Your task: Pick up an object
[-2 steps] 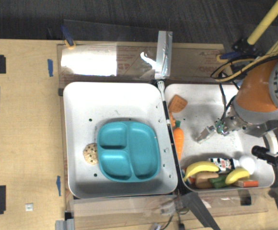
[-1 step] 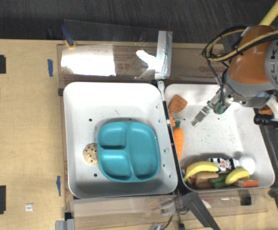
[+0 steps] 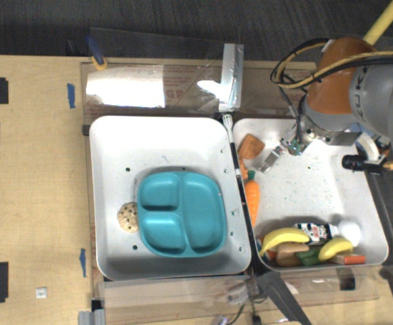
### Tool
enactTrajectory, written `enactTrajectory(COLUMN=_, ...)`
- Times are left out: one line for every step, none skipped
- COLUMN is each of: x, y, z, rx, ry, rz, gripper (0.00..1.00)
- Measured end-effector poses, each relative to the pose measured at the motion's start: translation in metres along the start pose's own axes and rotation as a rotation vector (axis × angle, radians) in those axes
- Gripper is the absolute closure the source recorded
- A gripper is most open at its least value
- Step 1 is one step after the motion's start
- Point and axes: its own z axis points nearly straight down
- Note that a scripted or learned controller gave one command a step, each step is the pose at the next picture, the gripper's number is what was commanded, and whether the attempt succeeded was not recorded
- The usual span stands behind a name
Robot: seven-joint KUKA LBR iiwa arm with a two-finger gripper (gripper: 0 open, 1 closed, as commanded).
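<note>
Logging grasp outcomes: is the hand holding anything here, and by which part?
Nothing is held. The hand hovers over the right bin, beside the brown block.

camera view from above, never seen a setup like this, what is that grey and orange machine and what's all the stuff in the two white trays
The picture is taken by one fixed camera above a bench, looking down at a slant. The grey machine with the orange band is a robot arm reaching in from the right. At its tip is a small two-finger gripper, hovering over the right shallow white bin. Nothing can be seen between its fingers.

The left shallow white bin holds a teal plastic plate with three compartments and, touching the plate's left edge, a round speckled cookie.

In the right bin, a brown bread-like piece lies near the gripper, with an orange carrot below it along the bin's left wall. Along the near edge lies a pile: two yellow bananas, a small white bottle with a dark label and other toy foods too jumbled to name.
</note>
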Motion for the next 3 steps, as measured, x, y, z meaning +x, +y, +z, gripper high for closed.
enactTrajectory(x=0.024, y=-0.004, z=0.0, rx=-0.004, ry=-0.003, rz=-0.091, gripper=0.0)
enactTrajectory(x=0.105, y=-0.034, z=-0.103, rx=-0.009, ry=-0.008, rz=-0.28, gripper=0.0)
enactTrajectory(x=0.112, y=-0.111, z=-0.017, rx=-0.004, ry=-0.007, rz=-0.221, gripper=0.0)
